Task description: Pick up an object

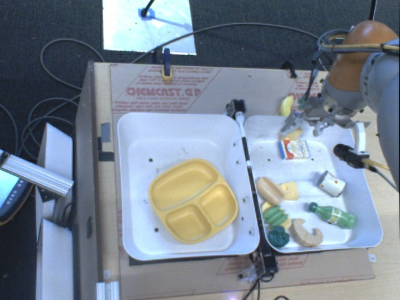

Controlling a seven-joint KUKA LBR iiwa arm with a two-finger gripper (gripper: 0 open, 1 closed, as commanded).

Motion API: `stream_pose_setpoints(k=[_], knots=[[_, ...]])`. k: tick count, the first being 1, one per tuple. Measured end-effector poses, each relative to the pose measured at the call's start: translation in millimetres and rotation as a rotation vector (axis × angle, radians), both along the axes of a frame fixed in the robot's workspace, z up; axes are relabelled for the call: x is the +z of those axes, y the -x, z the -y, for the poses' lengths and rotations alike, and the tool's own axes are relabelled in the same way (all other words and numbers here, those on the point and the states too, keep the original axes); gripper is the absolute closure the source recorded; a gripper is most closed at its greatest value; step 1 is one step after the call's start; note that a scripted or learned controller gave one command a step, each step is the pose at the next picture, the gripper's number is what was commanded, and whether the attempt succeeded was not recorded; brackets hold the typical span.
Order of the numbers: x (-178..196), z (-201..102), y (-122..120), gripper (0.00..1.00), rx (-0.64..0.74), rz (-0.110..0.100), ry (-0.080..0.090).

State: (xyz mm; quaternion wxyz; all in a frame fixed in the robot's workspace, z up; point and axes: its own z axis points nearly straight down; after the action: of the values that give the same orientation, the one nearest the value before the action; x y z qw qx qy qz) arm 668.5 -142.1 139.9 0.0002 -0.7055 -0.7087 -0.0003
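Jaws (304, 125) low over right bin's (369, 227) far end, openness unclear, yellow piece (292, 132) just beside them

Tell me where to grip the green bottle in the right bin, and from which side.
Grip the green bottle across its wider body, coming straight down from above. It lies on its side, neck pointing left toward the bin's middle, with bare floor on both long sides, so the end effector should probably close across its width.

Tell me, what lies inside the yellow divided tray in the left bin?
The yellow tray shows three compartments, and all three look bare: nothing lies in them. It rests flat in the left bin. The bin floor under the tray is covered, so I cannot tell what is there.
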Motion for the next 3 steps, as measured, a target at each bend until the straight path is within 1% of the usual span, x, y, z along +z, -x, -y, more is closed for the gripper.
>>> stream_pose_setpoints(k=[1, 2, 3], knots=[[-56, 3, 0, 0.00, -0.001, 0.001, 0.001], [-44, 3, -2, 1.00, 0.003, 0.005, 0.003], [58, -65, 27, 1.00, 0.001, 0.006, 0.000]])
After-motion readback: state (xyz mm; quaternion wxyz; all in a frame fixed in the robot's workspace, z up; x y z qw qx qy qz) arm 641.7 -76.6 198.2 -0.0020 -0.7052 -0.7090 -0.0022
